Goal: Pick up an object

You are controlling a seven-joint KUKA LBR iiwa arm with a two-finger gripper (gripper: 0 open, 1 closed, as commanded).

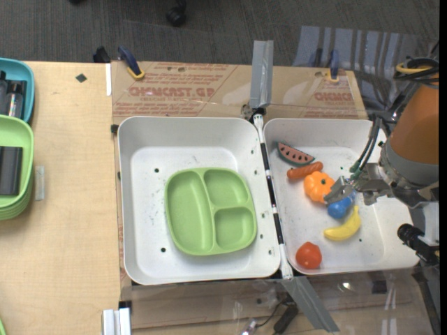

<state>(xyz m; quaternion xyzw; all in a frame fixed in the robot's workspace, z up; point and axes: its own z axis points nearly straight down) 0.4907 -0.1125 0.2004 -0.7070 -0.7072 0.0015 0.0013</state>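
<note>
**Reaching for the blue toy**

While my claw (347,190) hangs low in the right bin (363,128), the blue toy (340,207) sits right under its tips, near the middle of that bin. I cannot tell if my claw is open or closed, and I cannot see the toy held in it, so I will not say I have it.

To do this step well, I think I should come straight down over the blue toy and squeeze it around its middle. The orange pumpkin (318,185) touches it on the far left side, and the yellow banana (343,228) lies just beside it on the near side. If I come in crooked, I may bump one of those or pinch it by mistake.

A little farther out, the carrot (304,170) and the watermelon slice (294,153) lie to the far left, and the red tomato (309,255) sits near the front wall.

The right side of this bin is bare, so there is good room to lift up and back that way. The left bin (140,187) holds a green tray (211,210).
</note>
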